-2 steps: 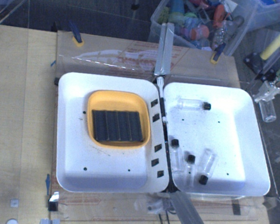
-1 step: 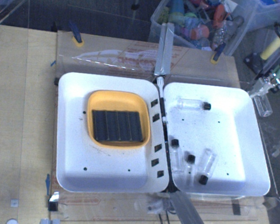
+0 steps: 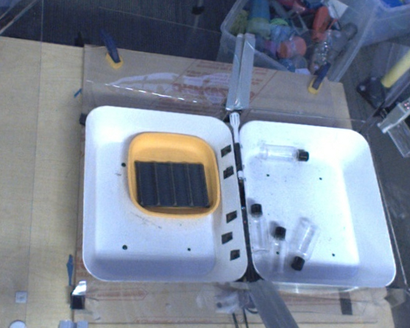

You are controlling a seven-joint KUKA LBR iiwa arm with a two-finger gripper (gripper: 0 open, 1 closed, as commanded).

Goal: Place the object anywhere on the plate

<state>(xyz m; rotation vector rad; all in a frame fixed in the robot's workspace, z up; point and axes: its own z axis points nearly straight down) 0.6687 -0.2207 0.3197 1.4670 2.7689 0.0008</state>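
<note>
Plainly, the dark ridged block (image 3: 172, 185) lies flat on the yellow plate (image 3: 140, 151), covering most of the plate's floor, with its long side running left to right. The plate sits in the left white bin (image 3: 101, 236), towards that bin's far half and nearer its right wall than its left.

The right white bin (image 3: 347, 205) holds several clear vials with black caps. One vial (image 3: 280, 153) lies on its side near the far wall, cap to the right. The others are clustered (image 3: 304, 235) in the near left part of that bin, close to the divider between the bins.

Beyond the bins, a clear tub of coloured toys (image 3: 302, 23) stands at the far edge of the bench.

What state the gripper is in cannot be told.
</note>
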